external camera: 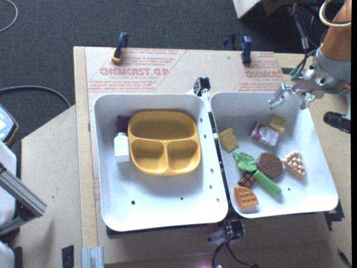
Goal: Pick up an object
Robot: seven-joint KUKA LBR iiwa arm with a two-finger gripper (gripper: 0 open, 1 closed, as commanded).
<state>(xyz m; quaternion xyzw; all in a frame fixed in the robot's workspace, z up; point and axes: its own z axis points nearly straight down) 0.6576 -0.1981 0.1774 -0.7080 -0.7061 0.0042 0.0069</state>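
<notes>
We've got the two white bins side by side on the bench. The left bin (106, 149) has a yellow divided tray (164, 140) sitting in the middle, with a small white bottle (121, 147) touching its left edge and something dark red (122, 121) just behind the bottle.

The right bin (318, 166) is where all the toy food is. There's a cheese-looking yellow wedge (227, 139) near the divider, a reddish packet (264, 133) with a small yellow block (276, 124) right beside it, a green leafy piece (255, 172) running diagonally, a brown round cookie (270, 164) touching it, a chocolate piece (247, 179), a waffle square (245, 197) near the front wall, and a pizza-like slice (295, 164) off to the right.

The gripper (290, 96) sits up at the back right corner of the right bin, above the rim, well apart from the food. We see nothing between the fingers, and honestly we can't tell whether they're spread or pinched together from this angle.
</notes>
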